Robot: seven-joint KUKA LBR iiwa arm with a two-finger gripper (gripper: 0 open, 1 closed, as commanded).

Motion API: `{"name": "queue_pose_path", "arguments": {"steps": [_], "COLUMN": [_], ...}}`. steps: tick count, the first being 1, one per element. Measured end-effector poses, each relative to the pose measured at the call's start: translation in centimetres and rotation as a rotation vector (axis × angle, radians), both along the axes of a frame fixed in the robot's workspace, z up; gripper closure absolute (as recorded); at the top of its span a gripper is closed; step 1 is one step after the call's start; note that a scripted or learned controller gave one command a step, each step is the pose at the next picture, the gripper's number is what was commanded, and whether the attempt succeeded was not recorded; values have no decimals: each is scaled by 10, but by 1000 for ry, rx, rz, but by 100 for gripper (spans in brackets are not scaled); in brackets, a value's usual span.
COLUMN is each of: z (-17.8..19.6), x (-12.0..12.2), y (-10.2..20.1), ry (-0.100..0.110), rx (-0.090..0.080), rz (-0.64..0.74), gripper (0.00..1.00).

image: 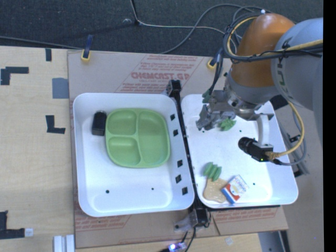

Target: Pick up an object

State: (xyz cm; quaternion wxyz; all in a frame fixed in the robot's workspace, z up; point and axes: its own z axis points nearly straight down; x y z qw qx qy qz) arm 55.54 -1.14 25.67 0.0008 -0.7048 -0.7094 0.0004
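Note:
My gripper (209, 119) hangs low over the upper part of the right bin (273, 190), pointing down toward its floor. A small green object (227, 124) lies right beside it on its right, touching or nearly touching; I cannot tell whether it is held. Nearer the front of the same bin lie a green ridged piece (212, 170), a tan flat piece (213, 190) and a red, white and blue packet (234, 188).
The left bin (121, 198) holds a green divided plate (137, 138) with a black block (98, 123) against its left rim. A divider with black clips (181, 140) separates the bins. A black camera unit with cables (254, 148) hangs from the arm over the right bin.

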Motion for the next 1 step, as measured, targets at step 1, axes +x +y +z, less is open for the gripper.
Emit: {"name": "queue_pose_path", "arguments": {"steps": [1], "z": [-3], "x": [15], "y": [51], "ry": [-1], "rx": [0], "rz": [0], "gripper": [100]}}
